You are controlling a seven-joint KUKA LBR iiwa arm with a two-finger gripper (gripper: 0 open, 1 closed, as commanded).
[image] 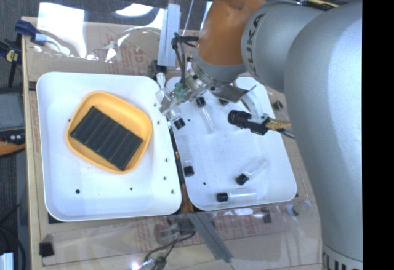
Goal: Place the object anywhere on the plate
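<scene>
Two bins: left bin [55, 195] holds the plate [132, 109], right bin [215, 152] holds loose vials; both are side by side on the counter [74, 63].
Plate: yellow, about mid left bin, with a dark ribbed slab [106, 138] covering most of its middle.
Claw: the claw [174, 98] is right over the seam between the bins, toward the far end, under the orange band of the arm [231, 23]. Honestly can't tell if it's spread, pressed together or pinching something, it's too cluttered there.
Object: my guess is one of the clear black-capped vials. The nearest vial [176, 116] lies just below the claw, by the right bin's left wall, long axis running roughly toward the camera and a bit right. Can't say whether it touches the claw.
Other vials: a slanted vial [252, 170] and a front vial [234, 196] near the right bin's front edge, well apart from the claw, plus a loose black cap [188, 170] by the left wall.
Key relation: the plate lies left of the claw and a bit toward the camera, across the two bin walls. Looks like a short hop left to me.
Landing spot: the slab hogs the middle and the bare yellow is mostly rim, so a round vial might roll.
Hard to see: the arm blocks the right bin's far right part, and the small bits around the claw are blurry.
</scene>
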